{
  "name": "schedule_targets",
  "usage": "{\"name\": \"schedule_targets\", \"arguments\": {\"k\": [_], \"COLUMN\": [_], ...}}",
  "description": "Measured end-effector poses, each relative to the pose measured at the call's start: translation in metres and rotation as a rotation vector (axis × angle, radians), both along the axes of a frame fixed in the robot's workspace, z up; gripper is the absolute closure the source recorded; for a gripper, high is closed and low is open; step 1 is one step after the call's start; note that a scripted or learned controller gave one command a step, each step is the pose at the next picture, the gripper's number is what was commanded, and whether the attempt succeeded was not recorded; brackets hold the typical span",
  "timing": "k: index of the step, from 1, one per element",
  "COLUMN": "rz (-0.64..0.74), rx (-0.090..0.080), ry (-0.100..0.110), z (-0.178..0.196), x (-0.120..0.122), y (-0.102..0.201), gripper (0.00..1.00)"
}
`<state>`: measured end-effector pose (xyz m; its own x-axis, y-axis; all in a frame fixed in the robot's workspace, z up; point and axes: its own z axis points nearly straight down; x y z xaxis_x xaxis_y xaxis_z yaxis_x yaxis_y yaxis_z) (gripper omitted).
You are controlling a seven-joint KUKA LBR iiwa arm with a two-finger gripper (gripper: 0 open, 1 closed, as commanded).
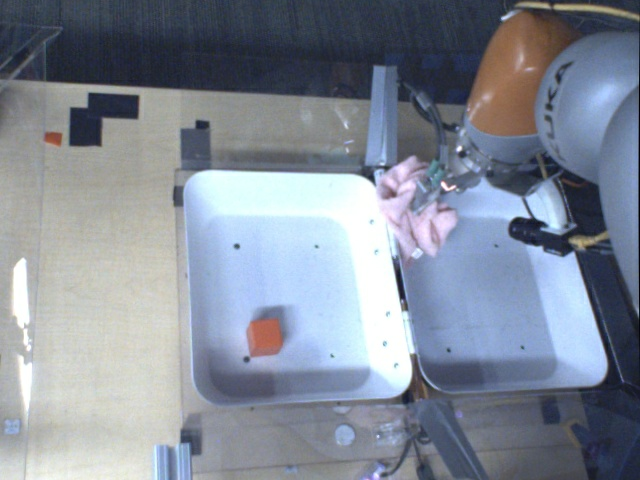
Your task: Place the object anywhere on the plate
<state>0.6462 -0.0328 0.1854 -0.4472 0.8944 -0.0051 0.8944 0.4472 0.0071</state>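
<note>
A crumpled pink cloth hangs over the divide between the two bins, at the top left corner of the right bin. My gripper is right above it at its upper right edge, shut on the cloth's top fold. The cloth droops down and left from the fingers. A small orange block lies in the left bin, near its lower left corner, far from the gripper.
The grey arm with its orange band fills the upper right above the right bin. A metal post stands behind the bins' divide. Black shapes and a small orange square lie on the bench at far left.
</note>
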Motion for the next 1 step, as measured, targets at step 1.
{"name": "schedule_targets", "arguments": {"k": [1], "rz": [0.006], "rx": [0.001], "ry": [0.001], "z": [0.0396], "x": [0.0026], "y": [0.001], "gripper": [1.0]}}
